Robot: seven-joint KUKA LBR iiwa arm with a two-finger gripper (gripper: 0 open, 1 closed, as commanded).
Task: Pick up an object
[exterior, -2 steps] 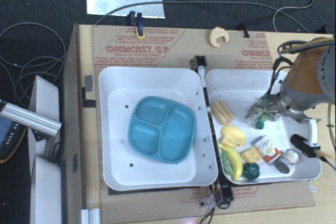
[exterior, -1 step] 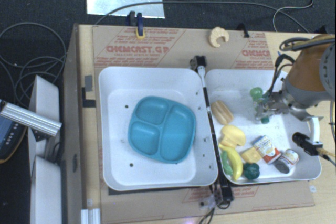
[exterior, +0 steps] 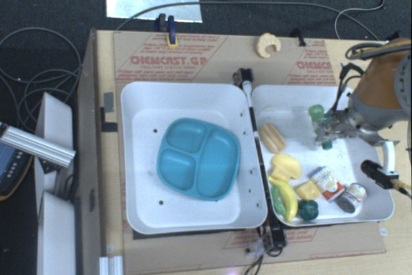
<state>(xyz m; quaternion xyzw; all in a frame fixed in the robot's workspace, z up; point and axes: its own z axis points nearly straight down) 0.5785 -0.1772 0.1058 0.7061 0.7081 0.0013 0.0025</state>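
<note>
In the right bin lay a scatter of small things: a tan bread roll near the divider, a yellow piece below it, a banana toward the front left corner with a dark green ball-like thing beside it, a yellow block, a small red-and-white packet, and a grey can lying near the front right. A small green thing sat higher up in that bin, just beside the tool, which hung low over the bin's upper right part; whether its jaws were spread or pressed together could not be told, and nothing could be seen pinched in it. The grey arm with its orange band reached in from the right edge. The left bin held a blue divided plate, lying flat near the middle. Both bins stood on the desk, covered with printed cardboard, and a pale curved thing rested on that cardboard behind the right bin. Cables trailed across the dark floor to the left.
</note>
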